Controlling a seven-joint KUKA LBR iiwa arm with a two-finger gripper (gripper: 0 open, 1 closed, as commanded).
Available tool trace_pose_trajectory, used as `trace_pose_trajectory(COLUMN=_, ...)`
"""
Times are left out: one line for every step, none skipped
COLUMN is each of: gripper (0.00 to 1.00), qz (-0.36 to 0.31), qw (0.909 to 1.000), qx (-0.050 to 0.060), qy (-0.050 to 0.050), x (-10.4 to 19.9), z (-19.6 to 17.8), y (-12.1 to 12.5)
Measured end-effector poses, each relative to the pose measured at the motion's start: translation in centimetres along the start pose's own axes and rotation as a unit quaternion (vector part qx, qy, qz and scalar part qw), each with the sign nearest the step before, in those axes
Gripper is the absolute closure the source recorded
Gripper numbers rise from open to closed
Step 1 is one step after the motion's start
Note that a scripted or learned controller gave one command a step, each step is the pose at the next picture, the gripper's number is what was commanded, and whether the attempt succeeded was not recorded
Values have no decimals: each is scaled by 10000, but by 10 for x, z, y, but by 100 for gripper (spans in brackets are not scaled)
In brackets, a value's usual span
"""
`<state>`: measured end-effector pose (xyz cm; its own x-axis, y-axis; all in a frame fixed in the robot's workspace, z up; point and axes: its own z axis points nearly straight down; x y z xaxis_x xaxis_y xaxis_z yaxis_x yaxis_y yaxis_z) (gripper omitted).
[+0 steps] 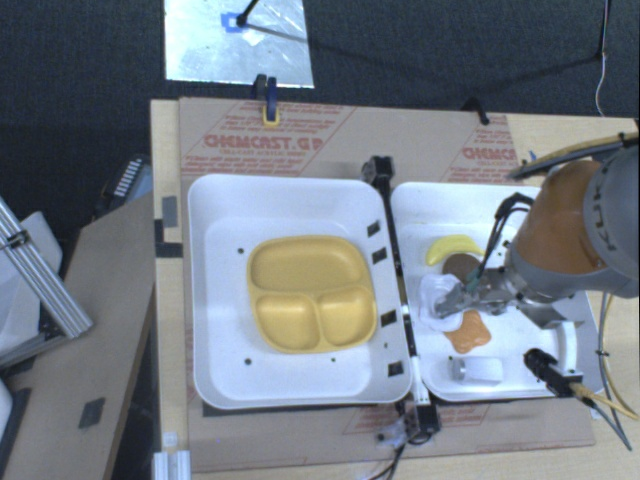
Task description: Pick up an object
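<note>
Dark blue-grey carpet [420, 38] covers the floor around the bench. Beyond the bench's far edge a shiny silver sheet [238, 28] lies flat on the carpet, catching the light, a blue mark on it. Left of the bench stands an aluminium frame rail [40, 278], tilted.

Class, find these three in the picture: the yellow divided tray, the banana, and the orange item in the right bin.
yellow divided tray [308, 293], camera view, middle ridge
banana [452, 248], camera view, middle of its curve
orange item [469, 331], camera view, its centre
</note>
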<state>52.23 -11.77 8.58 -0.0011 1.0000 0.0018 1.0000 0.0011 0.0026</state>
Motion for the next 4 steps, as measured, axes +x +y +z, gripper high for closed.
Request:
trace_pose_trajectory(gripper=100, qz=-7, qw=10000, qx=-23, qy=-12, x=0, z=-11, y=1)
trace_pose_trajectory(gripper=100, qz=-19, qw=10000, qx=-19, qy=-13, x=9, z=-68, y=-1)
trace_pose_trajectory(gripper=100, qz=-17, qw=10000, qx=-27, qy=-17, x=8, z=-122, y=1)
trace_pose_trajectory(gripper=100, qz=-46, qw=10000, qx=-6, qy=1, x=64, z=-132, y=21)
